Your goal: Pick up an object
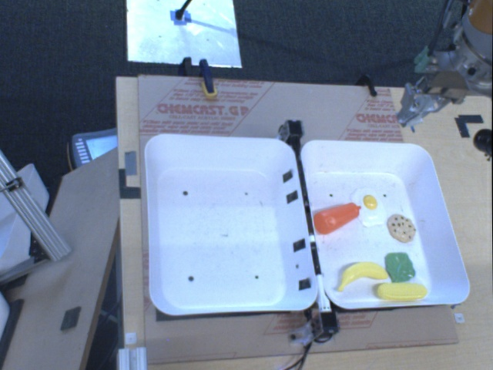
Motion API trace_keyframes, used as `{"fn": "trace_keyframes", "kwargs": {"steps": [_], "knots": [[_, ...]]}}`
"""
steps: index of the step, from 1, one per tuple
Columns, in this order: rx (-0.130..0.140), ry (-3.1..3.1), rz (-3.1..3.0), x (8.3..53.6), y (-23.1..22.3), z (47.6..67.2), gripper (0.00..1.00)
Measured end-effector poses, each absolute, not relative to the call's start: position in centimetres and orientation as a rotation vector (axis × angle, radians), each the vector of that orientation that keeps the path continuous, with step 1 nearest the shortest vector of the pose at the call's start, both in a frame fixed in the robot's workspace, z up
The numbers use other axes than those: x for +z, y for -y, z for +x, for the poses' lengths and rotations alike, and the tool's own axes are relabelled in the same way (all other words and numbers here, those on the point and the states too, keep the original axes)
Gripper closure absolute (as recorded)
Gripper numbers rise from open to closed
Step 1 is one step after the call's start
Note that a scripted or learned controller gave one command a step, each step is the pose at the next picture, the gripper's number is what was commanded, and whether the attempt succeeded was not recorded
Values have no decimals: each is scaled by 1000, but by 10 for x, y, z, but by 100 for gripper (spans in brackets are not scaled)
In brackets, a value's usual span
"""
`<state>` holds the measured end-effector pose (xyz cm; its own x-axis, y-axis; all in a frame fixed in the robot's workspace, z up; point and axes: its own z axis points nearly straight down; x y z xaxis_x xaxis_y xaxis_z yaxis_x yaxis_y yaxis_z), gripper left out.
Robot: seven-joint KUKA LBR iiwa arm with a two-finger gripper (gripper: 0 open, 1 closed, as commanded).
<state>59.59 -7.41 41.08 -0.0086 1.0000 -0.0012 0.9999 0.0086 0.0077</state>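
Observation:
The right bin (422,163) holds an orange carrot (336,218), a fried egg (370,204), a round cookie (400,227), a yellow banana (362,273), a green piece (400,265) and a yellow corn cob (401,290). My gripper (414,108) hangs at the upper right, above the bench behind the right bin's far corner, apart from all the objects. I see nothing between its fingers.
The left bin (154,206) sits beside the right one, with black clips along the shared rim. A metal plate (183,21) lies at the back. A yellow-handled clamp (208,83) grips the board's far edge. A silver rail (27,206) leans at the left.

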Motion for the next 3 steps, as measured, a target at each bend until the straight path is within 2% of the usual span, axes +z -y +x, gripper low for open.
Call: {"fn": "trace_keyframes", "kwargs": {"steps": [1,2,3], "knots": [[10,-2227,2208,502,27,556,100],[2,-2234,2210,472,-54,544,100],[10,-2232,2208,514,-125,533,100]]}}
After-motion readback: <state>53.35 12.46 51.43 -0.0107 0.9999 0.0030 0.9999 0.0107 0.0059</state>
